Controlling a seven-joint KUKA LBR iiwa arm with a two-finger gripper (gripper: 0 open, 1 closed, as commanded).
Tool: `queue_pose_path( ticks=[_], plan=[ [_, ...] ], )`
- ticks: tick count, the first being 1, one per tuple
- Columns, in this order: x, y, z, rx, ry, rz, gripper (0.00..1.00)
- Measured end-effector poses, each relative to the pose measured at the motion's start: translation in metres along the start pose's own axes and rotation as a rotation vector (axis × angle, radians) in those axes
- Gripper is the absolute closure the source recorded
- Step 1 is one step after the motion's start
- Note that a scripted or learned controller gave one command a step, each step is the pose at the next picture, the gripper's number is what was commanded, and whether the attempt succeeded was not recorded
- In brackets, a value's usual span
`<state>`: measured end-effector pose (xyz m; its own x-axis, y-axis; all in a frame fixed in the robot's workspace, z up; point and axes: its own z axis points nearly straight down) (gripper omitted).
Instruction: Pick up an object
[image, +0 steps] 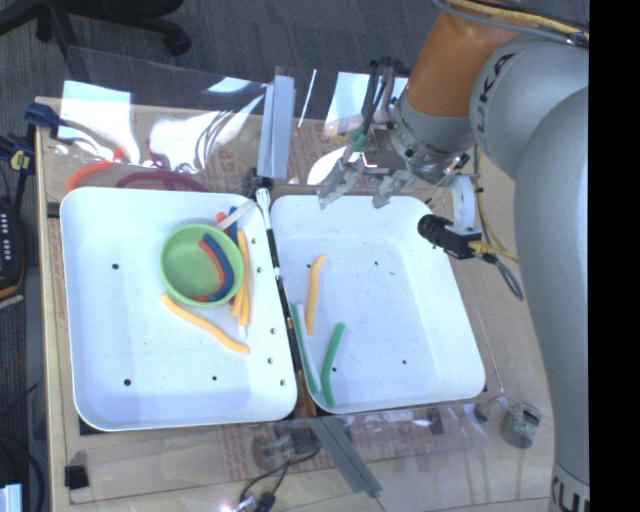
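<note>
The pincer (356, 193) is spread wide, empty, over the right bin's (440, 330) far rim; the orange stick (314, 293) should be straddled crosswise.

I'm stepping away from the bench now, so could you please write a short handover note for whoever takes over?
Gripper: open, holding nothing, above the right white bin's far edge.
Right bin: thin orange stick, curved green stick, another green strip along its left wall.
Left white bin: green bowl with red and blue pieces inside, orange strips beside it.
Done: nothing picked up.
Left: descend, grasp one object, lift.
</note>
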<state>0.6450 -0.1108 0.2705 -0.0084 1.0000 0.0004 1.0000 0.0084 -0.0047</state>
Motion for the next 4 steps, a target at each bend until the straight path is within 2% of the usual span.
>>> queue_pose_path(
  ticks=[1, 2, 3, 4],
  plan=[
    [-0.016, -0.003, 0.173, -0.002, 0.000, -0.188, 0.00],
    [-0.016, -0.003, 0.162, -0.002, -0.004, -0.193, 1.00],
    [-0.016, -0.003, 0.162, -0.002, -0.004, -0.193, 0.00],
    [-0.013, -0.035, 0.179, 0.000, -0.002, -0.179, 0.00]
  ],
)
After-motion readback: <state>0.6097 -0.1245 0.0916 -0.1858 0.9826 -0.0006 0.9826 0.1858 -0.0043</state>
